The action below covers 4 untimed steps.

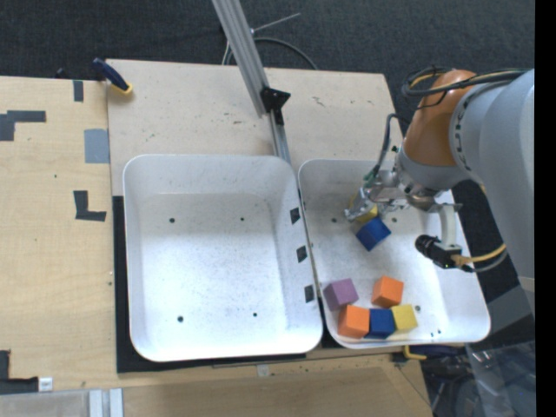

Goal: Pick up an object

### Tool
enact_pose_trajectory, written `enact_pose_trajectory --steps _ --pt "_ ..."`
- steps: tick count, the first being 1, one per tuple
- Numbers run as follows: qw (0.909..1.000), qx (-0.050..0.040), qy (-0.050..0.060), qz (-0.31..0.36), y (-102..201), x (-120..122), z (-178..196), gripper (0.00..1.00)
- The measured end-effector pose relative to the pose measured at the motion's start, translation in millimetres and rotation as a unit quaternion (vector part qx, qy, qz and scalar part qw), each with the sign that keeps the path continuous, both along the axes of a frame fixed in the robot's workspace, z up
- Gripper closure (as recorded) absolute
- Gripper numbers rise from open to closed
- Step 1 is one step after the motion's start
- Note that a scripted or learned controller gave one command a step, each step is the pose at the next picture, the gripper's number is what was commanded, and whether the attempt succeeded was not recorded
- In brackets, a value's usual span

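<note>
While the grey arm point(486, 146) reaches in from the right w/ its orange band point(432, 129) above the wrist, the hand point(368, 208) sits low over the right bin point(452, 315), upper-middle area, and a blue cube point(373, 233) lies just below its tips, touching or nearly so. Can't tell if the cube is actually between the fingers, nor whether they're spread or pressed together; a bit of yellow shows right at the tips, too small to ID. Blue cube is tilted, corners pointing roughly up/down in view, i.e. a diamond; no clear long axis since it's about equal-sided. Rest of the right bin: a cluster near the front wall, w/ a purple cube point(340, 293) at left, an orange cube point(387, 291) to its right, and in front of them a row of three touching each other: orange block point(354, 321), blue block point(381, 321), yellow block point(404, 318). Cluster is well apart from the tilted blue cube. Left bin point(139, 189) sits just beside the right one, speckled white floor. Both bins rest on the table point(52, 189); a metal pole point(248, 46) slants across the back.
</note>
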<state>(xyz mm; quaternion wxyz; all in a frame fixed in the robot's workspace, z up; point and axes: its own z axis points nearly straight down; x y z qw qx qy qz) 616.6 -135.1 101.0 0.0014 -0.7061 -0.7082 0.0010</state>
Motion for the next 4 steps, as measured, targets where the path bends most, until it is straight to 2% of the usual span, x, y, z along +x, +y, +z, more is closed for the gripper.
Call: enact_pose_trajectory --steps 1,2,3,4 --pt "1.0000 -0.0017 -0.006 -0.001 46 -62 -5 1.00" --pt "1.0000 -0.0008 -0.005 0.000 45 -44 72 1.00" --pt "1.0000 -0.0010 -0.005 -0.001 34 -62 178 1.00" --pt "1.0000 -0.0001 -0.001 0.001 78 -28 162 1.00"
